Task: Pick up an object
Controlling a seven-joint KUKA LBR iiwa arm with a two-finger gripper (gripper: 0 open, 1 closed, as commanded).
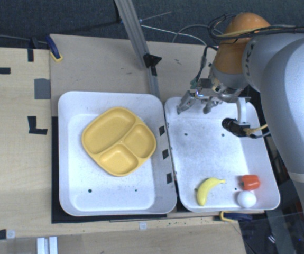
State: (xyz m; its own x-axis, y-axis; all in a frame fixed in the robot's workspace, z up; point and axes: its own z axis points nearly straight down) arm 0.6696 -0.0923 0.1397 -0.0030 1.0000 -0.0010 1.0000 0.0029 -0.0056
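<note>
My gripper (196,107) hangs over the far left corner of the right bin (215,152), fingers spread apart with nothing between them. A yellow banana (207,189) lies near the front of that bin. To its right sit a small orange-red object (250,182) and a white ball (246,199), close together in the front right corner. All three are well away from the gripper.
A yellow divided plate (119,141) lies in the left bin (72,184). A grey metal pole (136,33) slants down to the gap between the bins. The arm's grey body (284,89) covers the right side.
</note>
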